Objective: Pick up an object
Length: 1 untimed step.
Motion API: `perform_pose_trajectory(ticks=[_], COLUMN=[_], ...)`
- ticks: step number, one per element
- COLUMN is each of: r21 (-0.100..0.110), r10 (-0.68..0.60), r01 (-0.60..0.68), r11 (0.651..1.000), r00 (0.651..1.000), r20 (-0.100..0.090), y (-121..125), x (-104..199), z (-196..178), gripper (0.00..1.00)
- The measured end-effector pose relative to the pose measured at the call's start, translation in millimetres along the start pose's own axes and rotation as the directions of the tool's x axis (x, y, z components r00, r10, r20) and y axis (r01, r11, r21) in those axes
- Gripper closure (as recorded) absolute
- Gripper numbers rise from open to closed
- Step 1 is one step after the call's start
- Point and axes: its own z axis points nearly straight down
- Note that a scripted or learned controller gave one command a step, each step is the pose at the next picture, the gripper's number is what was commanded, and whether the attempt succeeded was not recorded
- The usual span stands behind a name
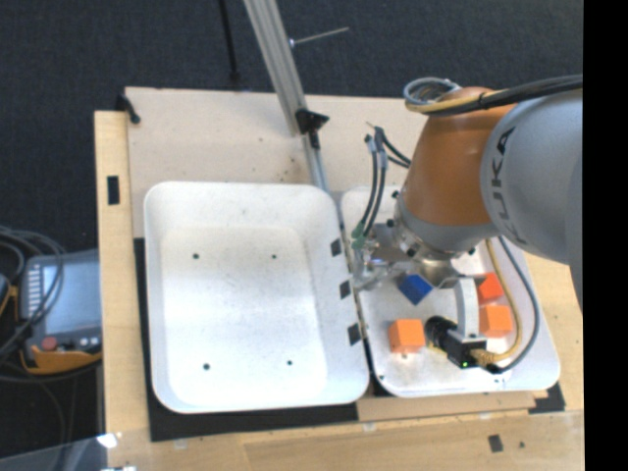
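Note:
The right bin [535, 376] holds a small blue block [414, 288], an orange cube [405, 335] toward the front, another orange cube [497, 320] at the right and a red-orange piece [488, 287] just behind it. My gripper [376, 261] hangs low over the left part of this bin, beneath the orange-banded wrist. The blue block lies close to the gripper's right side. The wrist hides much of the bin's back half.
The left bin [167, 214] lies beside the right one, and their rims meet near the gripper. A slanted metal rail [280, 57] rises from the bench behind the bins. A screen device [59, 302] sits off the bench at left.

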Motion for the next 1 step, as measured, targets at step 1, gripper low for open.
perform_pose_trajectory(ticks=[1], r21=[-0.002], r10=[-0.002], r01=[0.002], r11=[1.0], r00=[1.0], r20=[-0.001], y=[-3.0], x=[50.1], z=[-9.0], gripper=[1.0])
